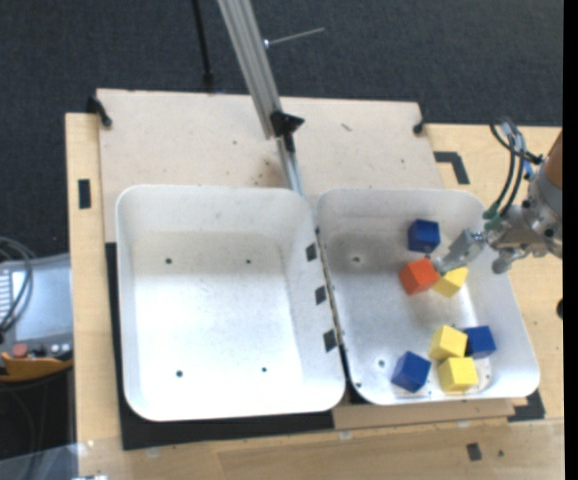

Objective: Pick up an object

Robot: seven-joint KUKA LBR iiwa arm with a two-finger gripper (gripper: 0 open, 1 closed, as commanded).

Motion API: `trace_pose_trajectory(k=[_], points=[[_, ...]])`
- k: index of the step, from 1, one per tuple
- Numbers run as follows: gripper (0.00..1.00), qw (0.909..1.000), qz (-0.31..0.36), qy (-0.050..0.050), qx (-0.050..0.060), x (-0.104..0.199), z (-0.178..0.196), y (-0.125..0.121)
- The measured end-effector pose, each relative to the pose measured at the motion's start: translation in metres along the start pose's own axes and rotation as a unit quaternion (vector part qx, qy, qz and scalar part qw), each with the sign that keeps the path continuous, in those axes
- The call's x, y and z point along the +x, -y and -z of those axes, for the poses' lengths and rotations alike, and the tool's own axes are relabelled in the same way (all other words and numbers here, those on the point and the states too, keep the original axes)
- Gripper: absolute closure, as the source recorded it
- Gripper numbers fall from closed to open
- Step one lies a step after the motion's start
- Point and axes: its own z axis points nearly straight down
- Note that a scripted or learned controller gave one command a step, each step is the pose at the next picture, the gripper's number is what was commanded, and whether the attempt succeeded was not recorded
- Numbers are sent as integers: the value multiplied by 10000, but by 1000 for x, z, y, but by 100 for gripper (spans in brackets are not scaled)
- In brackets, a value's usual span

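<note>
Reaching in over the right bin (pixel 369 318) from the view's right, with the gripper (pixel 456 258) low among the blocks. Cannot tell from this slant whether open or closed, and cannot see any block clasped in it, so treat the pick as not yet made.

Judging the nearest targets: find the orange block (pixel 418 276) just left of and slightly below the gripper tip, and a yellow block (pixel 451 282) directly below the tip, the two touching or very nearly so. Note the blue block (pixel 423 235) a little up and to the left, near but apart from that pair. Leave the cluster well below the gripper alone for now: a second yellow block (pixel 449 342) against a second blue block (pixel 480 341), then a third blue block (pixel 410 370) and a third yellow block (pixel 459 374) nearer the bin's front wall.

Doing this step well probably means choosing one block, not the seam between two. Centre squarely over the orange block or its yellow neighbour, since closing across both would likely push them apart and grip neither. Turn the wrist so the closing line crosses flat faces, not corners. Come straight down until close to the bin floor, then close and lift vertically. Check for the block in the grip before swinging away. Stay clear of the bin's right wall, close behind the wrist. Ignore the left bin (pixel 219 298).
</note>
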Motion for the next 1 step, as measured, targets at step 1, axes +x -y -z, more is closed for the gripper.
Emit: trace_pose_trajectory(k=[1], points=[[0, 10000, -12, 1, -4, 0, 0, 0]])
